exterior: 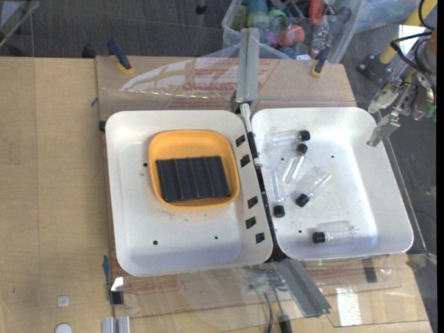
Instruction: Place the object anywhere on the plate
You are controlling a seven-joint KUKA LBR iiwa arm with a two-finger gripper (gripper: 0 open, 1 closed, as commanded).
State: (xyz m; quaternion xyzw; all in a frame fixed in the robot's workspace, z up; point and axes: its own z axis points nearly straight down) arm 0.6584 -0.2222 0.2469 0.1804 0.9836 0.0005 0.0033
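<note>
While gripper (380, 132) hovers at right bin (388, 179) rim, jaw state unclear, clear vials (300, 164) may slip before reaching plate (193, 144)

Two white bins (125, 186) of smooth plastic with a soft sheen, set on a matt, pale wood-look worktop (41, 186). An orange plate (159, 148), smooth and matt, plastic by its look, bears a dark, ribbed, matt block (193, 177). Several clear, glossy tubes (313, 184) have matt black caps. A dull grey metal bar (247, 64) stands between the bins. Brown cardboard (166, 82) behind, part-covered in shiny clear film.
</note>
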